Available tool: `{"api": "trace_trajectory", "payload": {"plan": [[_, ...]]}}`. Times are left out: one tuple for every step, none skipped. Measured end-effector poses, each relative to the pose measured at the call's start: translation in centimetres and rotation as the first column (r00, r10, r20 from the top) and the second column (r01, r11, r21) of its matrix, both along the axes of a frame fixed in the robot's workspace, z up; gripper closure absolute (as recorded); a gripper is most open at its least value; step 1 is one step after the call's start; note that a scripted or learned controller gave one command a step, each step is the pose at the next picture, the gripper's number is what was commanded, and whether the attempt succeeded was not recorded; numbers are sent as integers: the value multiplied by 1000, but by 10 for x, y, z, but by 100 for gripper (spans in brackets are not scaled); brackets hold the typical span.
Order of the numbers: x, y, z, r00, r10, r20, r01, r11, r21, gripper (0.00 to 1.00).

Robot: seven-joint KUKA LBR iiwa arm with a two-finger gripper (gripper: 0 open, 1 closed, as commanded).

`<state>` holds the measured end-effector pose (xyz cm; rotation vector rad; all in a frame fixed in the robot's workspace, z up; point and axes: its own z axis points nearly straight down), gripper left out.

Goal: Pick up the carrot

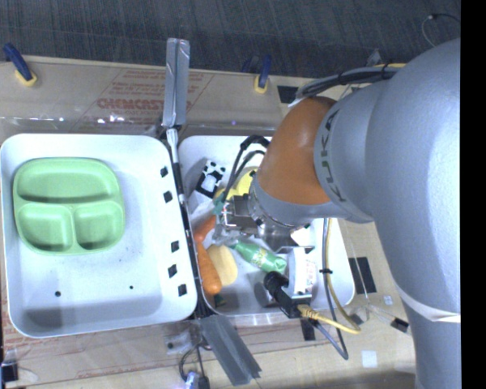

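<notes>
At the far left we saw the left bin, holding a green divided tray and nothing that mattered to the job. Past the dark divider between the two, the right bin was crowded. The carrot lay in it hard against the left wall, running lengthwise along the divider, with a pale yellowish object (perhaps a potato) touching its right flank. Just right of that we made out the gripper, low over the clutter near the carrot's upper end; whether it was released or clenched we could not tell, and we saw nothing grasped in it. We judged the approach was under way and the pick not yet made. To do it well, we thought, the gripper should shift left, centre over the carrot's middle and close across its narrow width, since the wall leaves little room on one side and the pale object crowds the other. Further right lay a green bottle, a black-and-white item near the top, and something yellow beneath the wrist, while the arm hid much of that bin.
</notes>
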<state>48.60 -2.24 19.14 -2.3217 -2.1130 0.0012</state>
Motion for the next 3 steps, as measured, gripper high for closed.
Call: {"api": "trace_trajectory", "payload": {"plan": [[0, 0, 0, 1000, 0, 0, 0, 1000, 0, 0], [-10, 81, -1, 999, -40, -2, 40, 999, -1, 0], [-9, 40, 48, 998, -56, 0, 56, 998, 0, 0]]}}
